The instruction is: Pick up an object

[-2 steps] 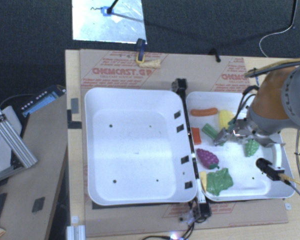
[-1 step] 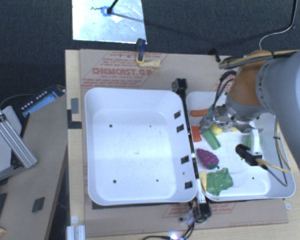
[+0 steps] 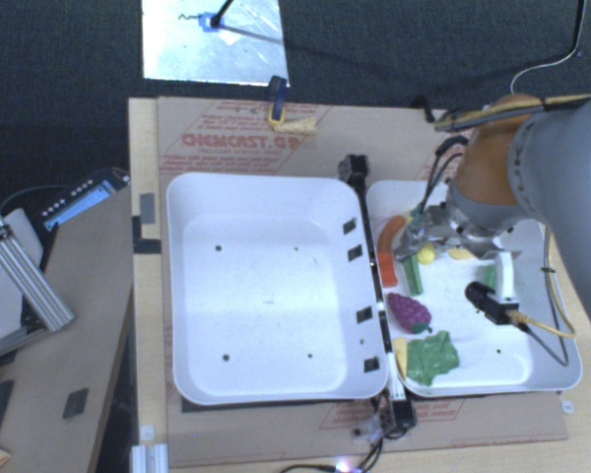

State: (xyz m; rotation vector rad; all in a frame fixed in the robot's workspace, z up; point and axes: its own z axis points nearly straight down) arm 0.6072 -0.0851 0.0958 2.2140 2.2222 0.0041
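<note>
Two shallow white plastic bins sit side by side on a flat brown cardboard sheet (image 3: 236,136) in the middle of the frame. The left bin (image 3: 192,294) is the bigger shape in the picture. The right bin (image 3: 512,368) touches it along one side.

In the right bin, a long orange carrot-shaped toy (image 3: 387,236) lies near the left wall, toward the top. Just right of it is a green stick-shaped toy (image 3: 412,274), with a small yellow round toy (image 3: 426,255) beside it. Below them lies a purple grape-bunch toy (image 3: 410,310). Lower still, near the bottom wall, lies a green leafy toy (image 3: 432,356).

The grey robot arm (image 3: 561,166) comes in from the right, above the top of the right bin.

A shiny square metal sheet (image 3: 214,26) lies in the upper left of the frame, behind the cardboard.
</note>
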